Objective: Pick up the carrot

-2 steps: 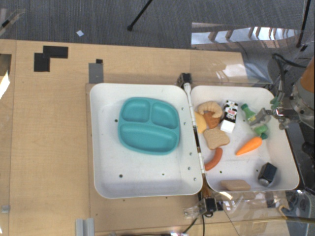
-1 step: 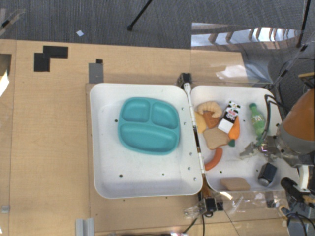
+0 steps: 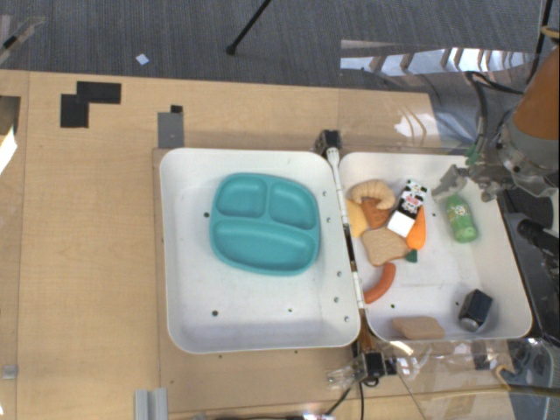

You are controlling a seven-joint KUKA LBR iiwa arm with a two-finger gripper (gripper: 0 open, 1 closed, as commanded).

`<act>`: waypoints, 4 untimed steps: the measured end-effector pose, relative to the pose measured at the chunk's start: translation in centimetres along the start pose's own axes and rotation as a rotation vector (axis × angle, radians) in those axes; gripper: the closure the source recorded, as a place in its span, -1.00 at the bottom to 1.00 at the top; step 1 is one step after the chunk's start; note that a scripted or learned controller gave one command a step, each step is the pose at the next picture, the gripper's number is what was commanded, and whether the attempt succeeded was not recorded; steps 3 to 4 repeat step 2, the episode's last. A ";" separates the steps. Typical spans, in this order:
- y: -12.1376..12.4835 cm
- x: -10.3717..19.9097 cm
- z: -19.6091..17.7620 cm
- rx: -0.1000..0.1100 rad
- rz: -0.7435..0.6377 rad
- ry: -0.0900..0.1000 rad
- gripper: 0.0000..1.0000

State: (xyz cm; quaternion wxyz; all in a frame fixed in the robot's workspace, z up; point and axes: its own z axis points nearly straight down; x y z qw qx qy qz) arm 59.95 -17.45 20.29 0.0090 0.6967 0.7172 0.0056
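The carrot lies in the right bin, touching the black-and-white carton and just beside the bread slice. The gripper hangs over the bin's far right part, near the green bottle; whether it is open or closed cannot be told.

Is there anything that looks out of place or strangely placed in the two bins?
Nothing looks spilled or broken. The carrot lies in a crowded pile in the right bin, partly under the black-and-white carton, beside the bread slice.
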 end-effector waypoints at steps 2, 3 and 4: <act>-3.6 3.9 9.6 -0.007 -0.130 0.003 1.00; -3.6 3.9 9.6 -0.007 -0.130 0.003 1.00; -3.6 3.9 9.6 -0.007 -0.130 0.003 1.00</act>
